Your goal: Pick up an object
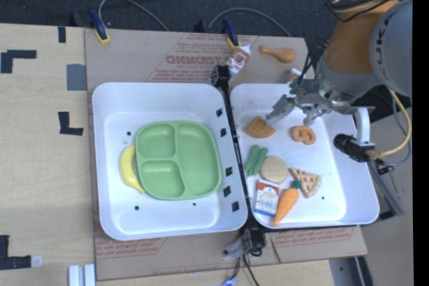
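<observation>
My gripper (291,118) hangs over the back of the right bin (348,201), open, with nothing between its fingers. Its left fingertip is just above and right of a brown croissant (259,128). Its right fingertip is just above a small pretzel (303,135). Nearer the front of that bin lie green beans (255,159), a round bun (273,169), a pizza slice (305,181), an orange carrot (285,204) and a small red-and-white carton (266,197).
The left bin (110,110) holds a green divided plate (178,160) with a banana (128,169) at its left edge. A drumstick (278,53) and a small packet (237,59) lie on the cardboard behind the bins. A black clip strip (230,137) runs between the bins.
</observation>
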Motion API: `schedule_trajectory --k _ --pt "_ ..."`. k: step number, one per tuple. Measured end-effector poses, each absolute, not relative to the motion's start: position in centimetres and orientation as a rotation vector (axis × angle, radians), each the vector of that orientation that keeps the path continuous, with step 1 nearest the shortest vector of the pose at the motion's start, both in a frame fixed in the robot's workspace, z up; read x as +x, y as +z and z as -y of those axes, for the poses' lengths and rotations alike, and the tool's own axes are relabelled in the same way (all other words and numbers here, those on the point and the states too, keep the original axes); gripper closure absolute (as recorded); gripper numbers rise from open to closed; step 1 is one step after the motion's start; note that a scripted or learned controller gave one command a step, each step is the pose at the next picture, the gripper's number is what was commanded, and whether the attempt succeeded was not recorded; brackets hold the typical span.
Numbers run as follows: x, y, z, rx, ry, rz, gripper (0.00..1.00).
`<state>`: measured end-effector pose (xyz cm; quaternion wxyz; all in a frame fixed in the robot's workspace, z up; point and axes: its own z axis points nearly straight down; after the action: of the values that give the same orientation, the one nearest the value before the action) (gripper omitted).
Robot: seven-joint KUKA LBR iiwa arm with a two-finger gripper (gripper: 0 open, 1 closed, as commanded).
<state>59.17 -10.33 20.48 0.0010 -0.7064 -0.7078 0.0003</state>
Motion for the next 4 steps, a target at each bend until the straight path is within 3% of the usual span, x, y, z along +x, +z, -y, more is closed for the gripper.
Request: schedule_trajectory --k 1,2,3,4 --pt "60.9 11.5 10.2 -2.217 0.004 2.221 0.00" --pt "62.0 8.6 10.7 -2.220 0.000 2.224 0.00" --pt "63.8 8.6 11.3 -2.219 -0.003 2.226 0.00" --pt "66.9 8.6 11.4 -2.220 -0.003 2.226 0.00"
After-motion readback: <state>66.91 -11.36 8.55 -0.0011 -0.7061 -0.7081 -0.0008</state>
